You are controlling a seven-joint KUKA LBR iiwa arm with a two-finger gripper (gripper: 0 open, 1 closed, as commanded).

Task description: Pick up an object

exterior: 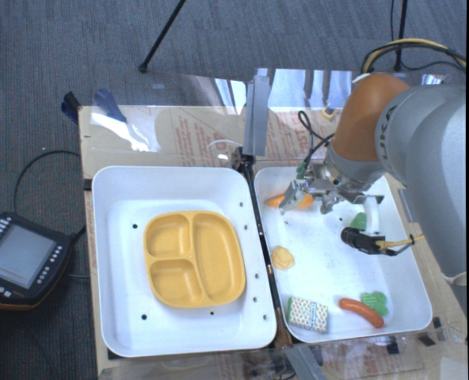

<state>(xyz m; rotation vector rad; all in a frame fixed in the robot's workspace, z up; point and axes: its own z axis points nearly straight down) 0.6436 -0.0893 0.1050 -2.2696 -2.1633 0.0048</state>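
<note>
In the right bin (413, 291), a sausage (360, 311), green toy (374, 299) and wrapped snack (307, 313) lay nearest its front wall, unclaimed. Toward its far wall, the gripper (304, 193) hung with fingers spread around an orange carrot-like piece (288, 200), apparently lined up for a grasp.

Almost nothing here can be read. Faint reddish printing runs across the brown cardboard (188, 137) behind the two bins, in the upper middle of the frame, but the letters are too blurred and washed by glare to make out. The small patterned packet (307, 313) at the lower right carries a blue-green print, and no words on it are legible.
</note>
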